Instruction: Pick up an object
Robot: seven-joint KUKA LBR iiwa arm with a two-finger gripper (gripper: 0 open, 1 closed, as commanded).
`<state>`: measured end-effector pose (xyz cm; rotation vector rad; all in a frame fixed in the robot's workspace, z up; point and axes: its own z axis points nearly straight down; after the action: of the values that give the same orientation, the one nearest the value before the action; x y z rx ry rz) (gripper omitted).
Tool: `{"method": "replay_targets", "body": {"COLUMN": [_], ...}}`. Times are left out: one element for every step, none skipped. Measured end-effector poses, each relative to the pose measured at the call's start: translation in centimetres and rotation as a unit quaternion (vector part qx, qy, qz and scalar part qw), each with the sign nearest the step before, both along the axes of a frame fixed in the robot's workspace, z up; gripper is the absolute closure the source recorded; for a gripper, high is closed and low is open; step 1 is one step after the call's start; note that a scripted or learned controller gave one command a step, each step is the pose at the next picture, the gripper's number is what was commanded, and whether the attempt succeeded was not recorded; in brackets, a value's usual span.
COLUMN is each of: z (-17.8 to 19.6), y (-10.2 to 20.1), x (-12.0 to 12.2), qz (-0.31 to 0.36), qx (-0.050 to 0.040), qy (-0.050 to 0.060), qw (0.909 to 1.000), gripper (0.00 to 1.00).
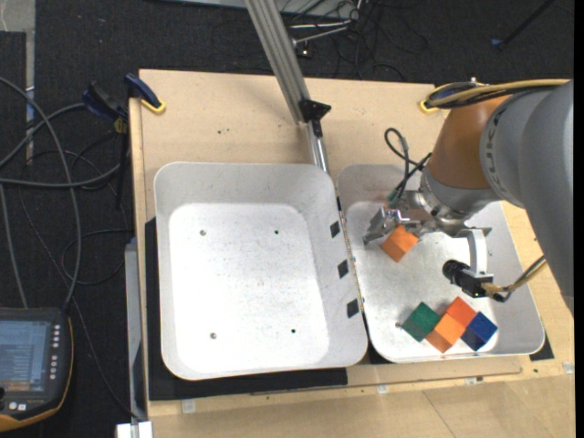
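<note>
Grey arm [511,144] reaches from the frame's right, wrist bent down over the right bin [520,336], jaws closed around an orange block [399,243].

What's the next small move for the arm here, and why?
Probably a short straight lift. The pincer sits over the right bin with an orange block right at its tip, apparently between the fingers. Raising a little would show whether the block comes up with it. The green block, second orange block and blue block cluster at the bin's near edge, away from the lift.
</note>
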<state>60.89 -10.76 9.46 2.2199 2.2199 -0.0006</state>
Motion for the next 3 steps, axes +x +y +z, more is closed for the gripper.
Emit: {"method": "replay_targets", "body": {"z": [1.1, 5.4, 9.8], "y": [0.0, 0.4, -0.1], "x": [0.0, 0.1, -0.1], "qz": [0.000, 0.001, 0.001], "qx": [0.0004, 0.0005, 0.0002], "qy": [-0.001, -0.002, -0.002], "qw": [1.0000, 1.0000, 1.0000], "gripper": [1.00, 1.00, 1.00]}}
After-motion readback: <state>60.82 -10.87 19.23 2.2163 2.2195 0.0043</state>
